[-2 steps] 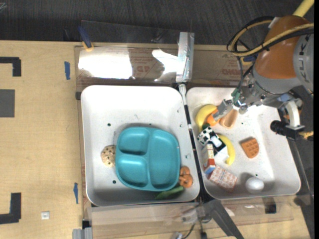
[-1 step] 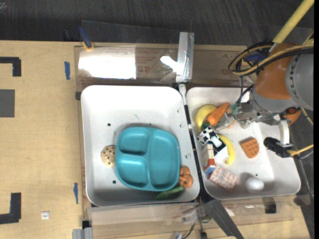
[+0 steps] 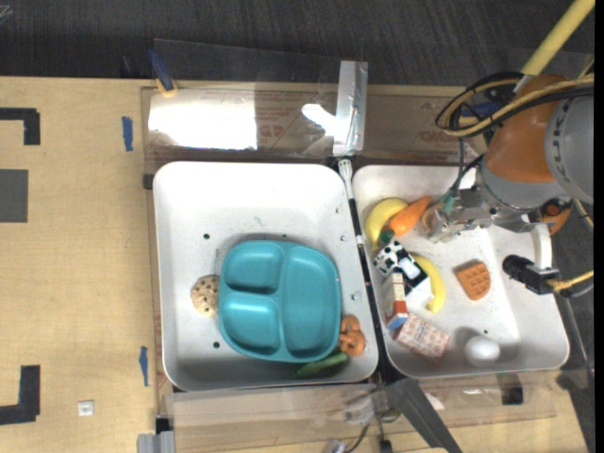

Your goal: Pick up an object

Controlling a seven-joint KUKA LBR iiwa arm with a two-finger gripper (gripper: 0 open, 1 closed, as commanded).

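My gripper (image 3: 442, 221) hangs low over the upper part of the right bin (image 3: 538, 347), reaching in from the right. Just to its left lies an orange carrot (image 3: 408, 217), resting against a yellow banana-like fruit (image 3: 379, 218); whether the gripper touches the carrot is unclear. Below them are a black-and-white toy (image 3: 396, 260), a second yellow banana (image 3: 433, 284), an orange waffle piece (image 3: 474, 279), a small printed box (image 3: 421, 335) and a white egg (image 3: 482, 349).
The left bin (image 3: 189, 196) holds a teal divided plate (image 3: 280, 298), a speckled cookie (image 3: 204, 293) at its left, and an orange item (image 3: 351, 336) with a green vegetable (image 3: 323, 366) at its lower right. A clear panel (image 3: 245, 111) stands behind the bins.
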